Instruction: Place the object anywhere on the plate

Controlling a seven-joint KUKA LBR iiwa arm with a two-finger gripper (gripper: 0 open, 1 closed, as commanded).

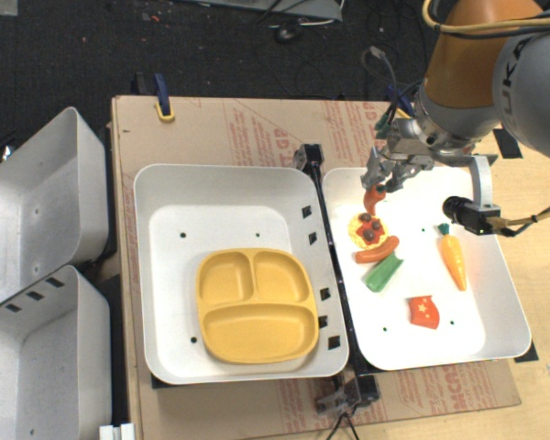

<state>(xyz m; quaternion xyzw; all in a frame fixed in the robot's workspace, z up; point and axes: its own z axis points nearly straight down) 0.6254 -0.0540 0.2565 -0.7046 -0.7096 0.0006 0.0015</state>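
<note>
Nearest the camera, one yellow three-compartment plate [257,317] sits in the left bin [156,191], with nothing on it. Two white bins rest on the tabletop [220,126]; the right bin [495,337] holds five toys: a small pizza slice [368,230], a sausage [377,249], a green piece [383,273], a carrot [453,258], and a red piece [423,312]. The pincer [378,188] grasps a small red-orange object [374,197] just above the pizza slice.

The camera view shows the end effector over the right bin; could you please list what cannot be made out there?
- End effector: whether it grips the small red item at its tip; too small and cluttered.
- Yellow toy under it: its topping too small to identify.
- Arm: cut off by the right edge.
</note>
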